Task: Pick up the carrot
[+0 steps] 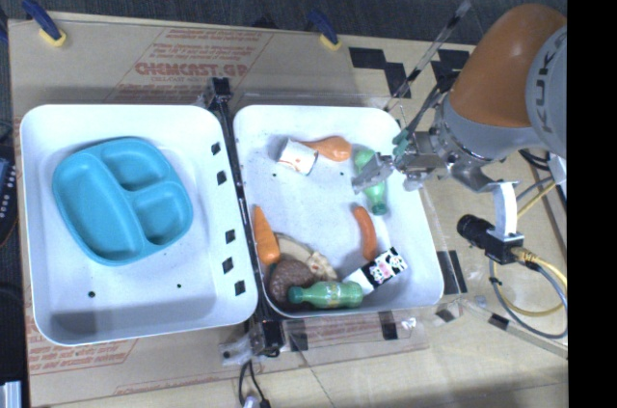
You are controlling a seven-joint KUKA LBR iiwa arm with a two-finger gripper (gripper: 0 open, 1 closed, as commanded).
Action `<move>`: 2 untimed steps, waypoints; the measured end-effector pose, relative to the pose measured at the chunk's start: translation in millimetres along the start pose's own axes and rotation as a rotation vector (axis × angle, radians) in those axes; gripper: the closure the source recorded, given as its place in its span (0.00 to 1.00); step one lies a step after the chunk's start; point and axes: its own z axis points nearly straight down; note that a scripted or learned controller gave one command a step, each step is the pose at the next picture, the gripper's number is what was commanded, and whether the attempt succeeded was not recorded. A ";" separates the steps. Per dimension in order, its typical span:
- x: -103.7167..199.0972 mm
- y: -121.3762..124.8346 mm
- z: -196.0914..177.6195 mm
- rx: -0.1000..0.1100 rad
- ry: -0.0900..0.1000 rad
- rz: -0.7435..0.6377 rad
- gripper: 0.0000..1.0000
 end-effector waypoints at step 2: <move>30.3 27.4 80.5 -0.004 -0.002 -0.026 0.00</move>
